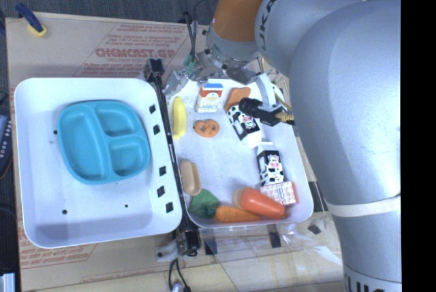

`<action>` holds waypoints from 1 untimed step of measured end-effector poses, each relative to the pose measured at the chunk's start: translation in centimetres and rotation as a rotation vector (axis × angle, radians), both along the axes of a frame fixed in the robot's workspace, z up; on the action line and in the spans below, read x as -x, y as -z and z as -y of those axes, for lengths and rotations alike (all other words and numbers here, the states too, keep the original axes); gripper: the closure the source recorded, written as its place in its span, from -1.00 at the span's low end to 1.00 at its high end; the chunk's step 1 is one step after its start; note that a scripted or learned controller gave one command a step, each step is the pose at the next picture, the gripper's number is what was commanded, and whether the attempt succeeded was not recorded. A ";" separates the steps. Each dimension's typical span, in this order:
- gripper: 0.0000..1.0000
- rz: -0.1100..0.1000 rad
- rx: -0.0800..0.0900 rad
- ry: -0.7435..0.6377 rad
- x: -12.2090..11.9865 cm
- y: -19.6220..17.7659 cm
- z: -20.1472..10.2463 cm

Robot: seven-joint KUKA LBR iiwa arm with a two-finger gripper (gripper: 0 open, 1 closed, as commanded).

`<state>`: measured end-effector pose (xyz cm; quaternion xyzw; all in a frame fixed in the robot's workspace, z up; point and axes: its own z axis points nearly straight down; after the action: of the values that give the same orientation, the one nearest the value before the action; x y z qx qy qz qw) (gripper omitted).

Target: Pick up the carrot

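The carrot [238,214] lies at the lower centre, along the right bin's [300,168] near wall beside a green leafy piece [203,202]; likely light, rigid, slippery plastic, best pinched mid-shaft; the claw's [197,69] state is unreadable.

Orange carrot [238,214] lies flat along right bin's [225,161] near wall.

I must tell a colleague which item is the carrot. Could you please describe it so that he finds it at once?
Look at the right white bin, along its near edge. The carrot lies there on its side, a thin orange root with a leafy green top. The orange piece touching it is thicker, redder and has no leaves.
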<state>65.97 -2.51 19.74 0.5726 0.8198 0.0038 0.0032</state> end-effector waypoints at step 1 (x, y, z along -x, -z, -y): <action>-1.00 -0.012 0.004 -0.031 3.8 0.6 3.6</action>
<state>62.12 -6.08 19.18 0.5597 0.8287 -0.0014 -0.0006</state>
